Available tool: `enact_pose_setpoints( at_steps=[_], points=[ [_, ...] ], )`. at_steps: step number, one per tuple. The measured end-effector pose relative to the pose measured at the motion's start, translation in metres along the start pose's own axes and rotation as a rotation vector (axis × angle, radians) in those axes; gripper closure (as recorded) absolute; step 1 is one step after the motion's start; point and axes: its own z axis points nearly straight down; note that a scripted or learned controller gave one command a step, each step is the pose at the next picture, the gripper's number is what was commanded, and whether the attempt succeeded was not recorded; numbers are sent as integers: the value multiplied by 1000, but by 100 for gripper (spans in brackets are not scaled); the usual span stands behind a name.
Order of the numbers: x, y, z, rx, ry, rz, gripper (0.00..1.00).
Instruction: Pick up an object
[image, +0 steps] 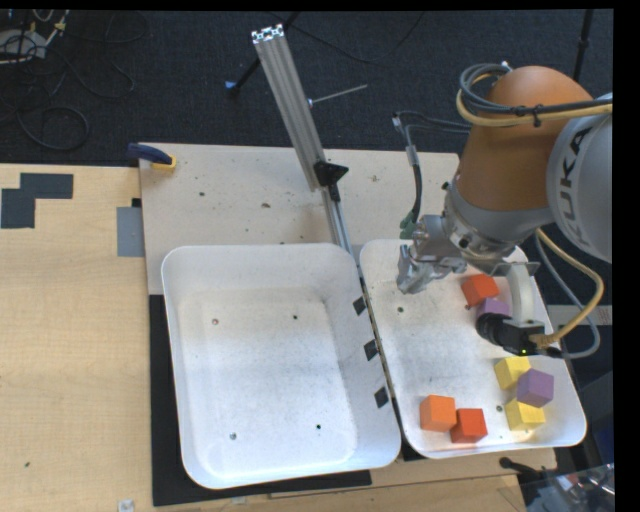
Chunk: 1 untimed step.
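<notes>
My gripper (414, 277) hangs over the upper left part of the right bin (420, 350), its metal fingers pointing down with nothing visible between them. An orange-red block (479, 289) lies just to its right, near the arm. At the bin's front sit an orange cube (437, 412) and a red cube (469, 425) side by side. Near the right rim are a yellow block (511, 371), a purple block (535, 387) and another yellow block (522, 414). A dark purple piece (492, 310) shows under the arm's cabling.
The left bin (260, 360) lies beside the right one, with black clips (370, 348) along the shared rim. A slanted aluminium bar (300, 120) rises behind the bins. A black device with a green light (510, 335) and cables hang at the right.
</notes>
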Motion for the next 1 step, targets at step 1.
enact_pose_setpoints(
  at_steps=[1],
  points=[
    [45, -16, 24, 1, -1, 1, 100]
  ],
)
